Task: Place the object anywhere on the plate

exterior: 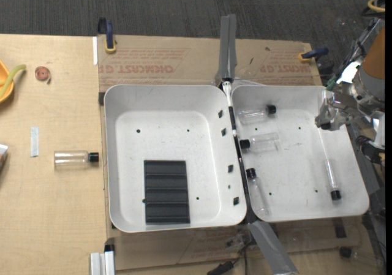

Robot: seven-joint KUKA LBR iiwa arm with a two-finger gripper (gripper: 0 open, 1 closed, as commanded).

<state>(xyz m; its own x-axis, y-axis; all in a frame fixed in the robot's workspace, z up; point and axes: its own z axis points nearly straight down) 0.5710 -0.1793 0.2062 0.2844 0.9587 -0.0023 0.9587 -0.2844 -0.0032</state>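
Clear vials in right bin, near end effector; its state unclear.

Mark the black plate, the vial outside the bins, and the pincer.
plate (166, 192), camera view, centre of its ribbed top
vial (71, 158), camera view, middle of its clear body
pincer (324, 119), camera view, at its tip over the right bin's edge

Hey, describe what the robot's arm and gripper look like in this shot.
At the right edge, the arm shows an orange band above a pale grey wrist. Below it sits a compact grey metal gripper with dark parts, and black cables trail nearby.
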